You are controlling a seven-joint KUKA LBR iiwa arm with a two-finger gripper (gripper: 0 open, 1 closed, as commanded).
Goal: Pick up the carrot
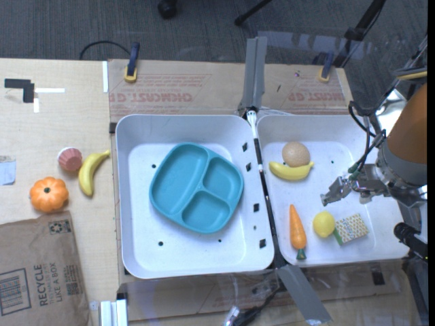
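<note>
Carrot (pixel 297 230) lying in right bin (pixel 380 253), beside lemon (pixel 324 224). Probably light, rigid, smooth plastic; best pinched across thick orange middle. Gripper (pixel 334 194) near, above lemon; finger state impossible to tell.

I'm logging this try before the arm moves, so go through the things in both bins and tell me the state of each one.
carrot: lying flat in the right bin, untouched, green end toward the near wall
claw: hovering over the right bin, holding nothing
yellow banana: lying flat, touching the tan ball
lemon: resting beside the patterned block
blue divided plate: flat in the left bin
</note>
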